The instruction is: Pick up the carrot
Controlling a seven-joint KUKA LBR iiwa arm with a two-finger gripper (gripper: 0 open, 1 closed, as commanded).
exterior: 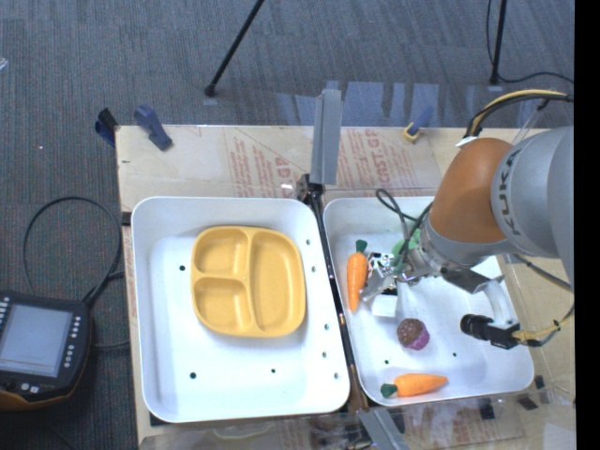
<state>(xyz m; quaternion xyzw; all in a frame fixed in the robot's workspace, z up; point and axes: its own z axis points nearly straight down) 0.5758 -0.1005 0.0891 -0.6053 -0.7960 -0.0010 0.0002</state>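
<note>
Claw beside upright carrot in rt bin — grip state can't tell.

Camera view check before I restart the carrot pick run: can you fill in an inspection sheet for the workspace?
Surface: two white bins, left bin and right bin, on a bench.
Job's things: upright carrot by the right bin's left wall; second carrot lying near its front edge.
Clutter: purple toy between the carrots; yellow divided plate in the left bin.
Grippers: end effector low beside the upright carrot; finger state unclear.
Cables: black cable looping over the right bin.
Surroundings: teach pendant on the carpet at left; tripod legs behind.
</note>
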